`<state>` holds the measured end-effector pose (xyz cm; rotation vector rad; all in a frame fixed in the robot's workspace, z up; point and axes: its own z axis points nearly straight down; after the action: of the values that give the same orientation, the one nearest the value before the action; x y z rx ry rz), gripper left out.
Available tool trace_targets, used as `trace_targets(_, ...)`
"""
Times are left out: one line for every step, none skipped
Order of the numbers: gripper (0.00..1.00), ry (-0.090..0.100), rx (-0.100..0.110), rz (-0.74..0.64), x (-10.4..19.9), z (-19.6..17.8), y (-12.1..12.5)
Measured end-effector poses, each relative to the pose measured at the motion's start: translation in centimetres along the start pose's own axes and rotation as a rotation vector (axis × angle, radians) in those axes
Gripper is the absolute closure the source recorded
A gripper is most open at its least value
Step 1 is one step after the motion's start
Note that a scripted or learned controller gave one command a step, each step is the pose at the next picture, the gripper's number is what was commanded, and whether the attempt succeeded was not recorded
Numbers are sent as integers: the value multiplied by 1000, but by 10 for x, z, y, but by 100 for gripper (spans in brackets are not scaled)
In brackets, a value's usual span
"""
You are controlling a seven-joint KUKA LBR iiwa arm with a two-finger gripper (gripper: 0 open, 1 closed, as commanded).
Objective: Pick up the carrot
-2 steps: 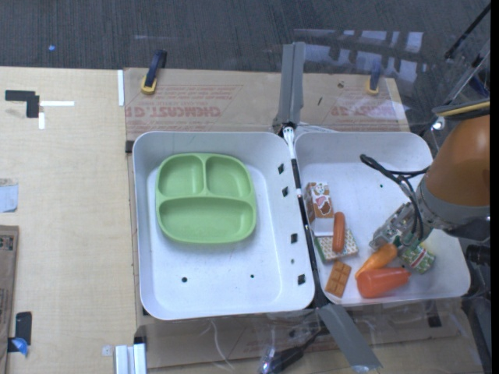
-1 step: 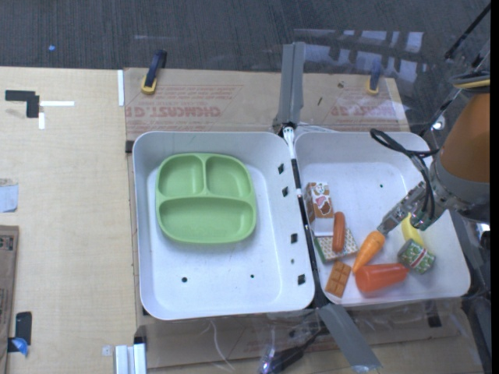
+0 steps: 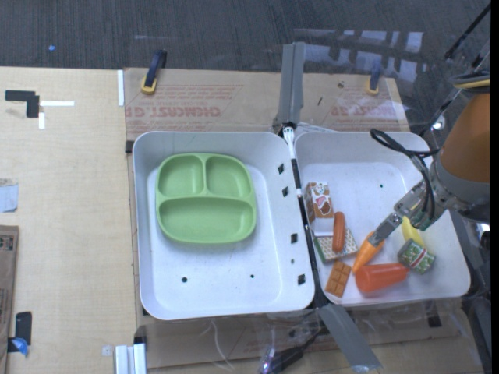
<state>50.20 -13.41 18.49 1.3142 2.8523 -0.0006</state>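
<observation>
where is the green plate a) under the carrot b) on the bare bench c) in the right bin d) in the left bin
d, the green plate lies flat in the left bin, while the carrot and the other toy food sit in the right bin.

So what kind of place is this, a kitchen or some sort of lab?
Most likely a robot test lab, not a kitchen: a robot arm reaches over two white bins, the food looks like toys, such as the carrot, and clamps hold the bench's cardboard.

The orange carrot (image 3: 365,257) lies slanted in the right bin (image 3: 366,170), near its front, green top uppermost.
</observation>
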Motion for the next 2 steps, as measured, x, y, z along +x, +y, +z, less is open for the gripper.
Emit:
trace_targets(0,-7,-8,-6,-26,87,-14)
trace_targets(100,-11,-12,-6,-27,75,-13)
